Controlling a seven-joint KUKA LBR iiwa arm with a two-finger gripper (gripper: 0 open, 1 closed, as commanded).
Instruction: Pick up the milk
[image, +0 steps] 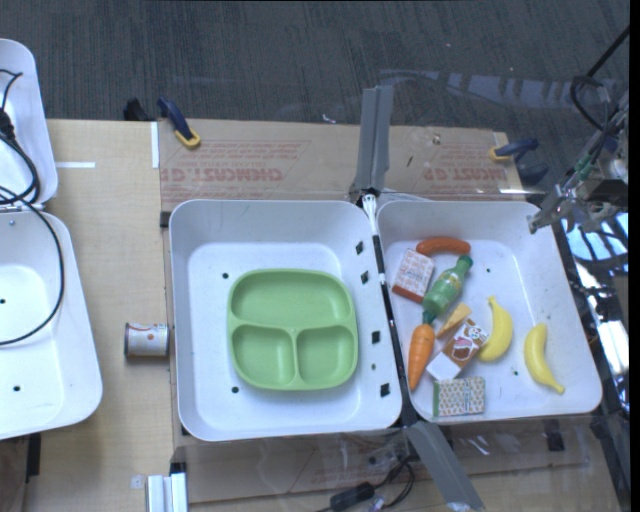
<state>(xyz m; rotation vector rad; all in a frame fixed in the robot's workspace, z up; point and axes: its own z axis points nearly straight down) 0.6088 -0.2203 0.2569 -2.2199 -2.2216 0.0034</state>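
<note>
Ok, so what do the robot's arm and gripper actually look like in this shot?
The gripper reads as a small, angular piece of pale grey metal above the far right corner of the right bin. The arm behind it looks grey and dark, cluttered with brackets and thin wires. Black cables loop above it. It is too blurred to make out any markings.
</note>
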